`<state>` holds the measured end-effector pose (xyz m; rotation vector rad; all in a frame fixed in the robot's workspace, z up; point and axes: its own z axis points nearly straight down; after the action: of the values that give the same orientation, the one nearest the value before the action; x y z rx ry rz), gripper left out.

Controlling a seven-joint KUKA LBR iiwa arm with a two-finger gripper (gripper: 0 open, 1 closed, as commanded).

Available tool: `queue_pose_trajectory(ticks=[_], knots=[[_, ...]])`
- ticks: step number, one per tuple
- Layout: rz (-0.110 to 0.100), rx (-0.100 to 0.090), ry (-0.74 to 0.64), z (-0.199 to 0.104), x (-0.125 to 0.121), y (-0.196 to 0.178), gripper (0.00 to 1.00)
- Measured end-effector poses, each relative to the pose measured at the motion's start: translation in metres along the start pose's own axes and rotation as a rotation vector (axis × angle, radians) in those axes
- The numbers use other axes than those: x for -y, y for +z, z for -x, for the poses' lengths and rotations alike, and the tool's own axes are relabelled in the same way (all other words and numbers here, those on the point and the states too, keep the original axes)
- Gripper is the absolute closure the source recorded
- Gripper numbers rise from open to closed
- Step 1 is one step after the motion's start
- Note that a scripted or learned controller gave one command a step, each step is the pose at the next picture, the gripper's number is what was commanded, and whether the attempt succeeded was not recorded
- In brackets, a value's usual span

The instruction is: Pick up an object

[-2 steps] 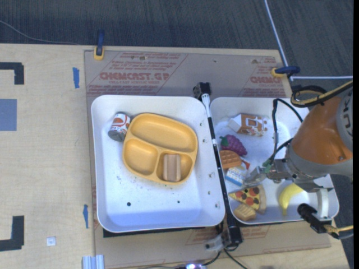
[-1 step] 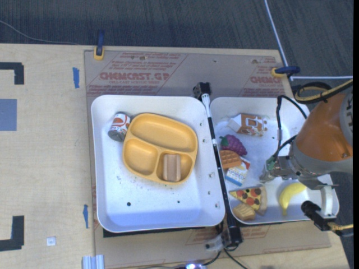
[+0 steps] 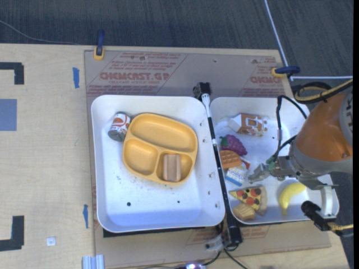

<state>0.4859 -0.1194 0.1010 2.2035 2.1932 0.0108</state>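
Target, by my reading: the small blue-and-white packet [image 3: 236,176] in the right bin [image 3: 291,106], since the gripper [image 3: 259,172] sits just beside it at its 3 o'clock. The task names no particular object, so this is a judgement from proximity only.

Packet: flat, small, pale with a blue stripe, lying tilted. It sits low in a crowded column of toys along the bin's left wall. Thin profile; little for fingers to bite on.

Neighbours, clock-face from the packet:
- 12 o'clock, touching or nearly: orange waffle-like piece [image 3: 230,159]; beyond it, purple grapes [image 3: 235,144].
- 1 o'clock, further up: carton with orange print [image 3: 250,124], lying on its side.
- 5 o'clock: pizza slice [image 3: 249,195], with a tan biscuit-like piece [image 3: 244,210] under it.
- 4 o'clock, well apart: banana [image 3: 291,195].

Gripper: metallic tips point toward 9 o'clock, low over the bin floor. Nothing visible between them; how wide they stand I cannot tell, the tips being small and blurred.

Risks:
- Flat packet may slide ahead of the tips rather than be pinched.
- Crowding: a close could catch the waffle piece or pizza slice too, or push the stack against the wall.
- Tips may scrape the floor if they go low enough to get under the packet.

Left bin [image 3: 106,167]: yellow divided tray [image 3: 140,150] holding a tan block [image 3: 171,167]; a can [image 3: 118,126] at the tray's 10 o'clock. None of it near the arm [image 3: 325,133].
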Motion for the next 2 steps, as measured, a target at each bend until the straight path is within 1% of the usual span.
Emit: queue_pose_trajectory(ticks=[1,2], knots=[[-0.013,-0.006,0.0,-0.0204,0.0037,0.0109,0.0],[-0.012,-0.006,0.001,-0.0212,0.0035,0.011,0.0]])
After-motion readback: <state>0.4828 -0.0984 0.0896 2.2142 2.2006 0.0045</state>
